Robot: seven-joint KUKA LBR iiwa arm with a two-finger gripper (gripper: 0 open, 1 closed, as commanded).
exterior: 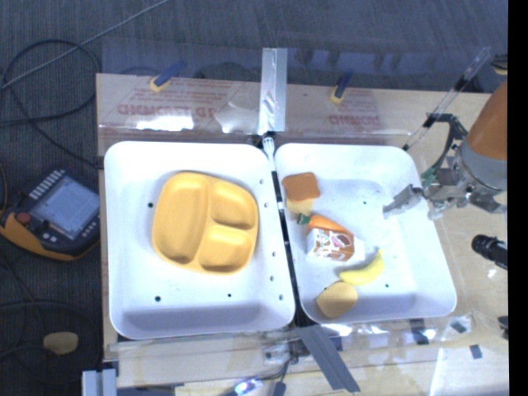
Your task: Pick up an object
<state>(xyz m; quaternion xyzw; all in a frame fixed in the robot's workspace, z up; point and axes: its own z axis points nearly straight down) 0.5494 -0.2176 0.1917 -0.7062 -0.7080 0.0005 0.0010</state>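
Arm (487, 143) enters from the right, orange band uppermost, grey wrist below it. Gripper (402, 200) extends leftward from the wrist, tilted down. Nothing visible between its fingers; finger spacing unresolved.

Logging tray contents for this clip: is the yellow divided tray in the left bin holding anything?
Empty. The yellow divided tray lies flat in the left bin, and all three compartments show bare yellow.

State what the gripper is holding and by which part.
Nothing is held. The gripper hangs over the right bin near its right rim, apart from the carrot and banana.
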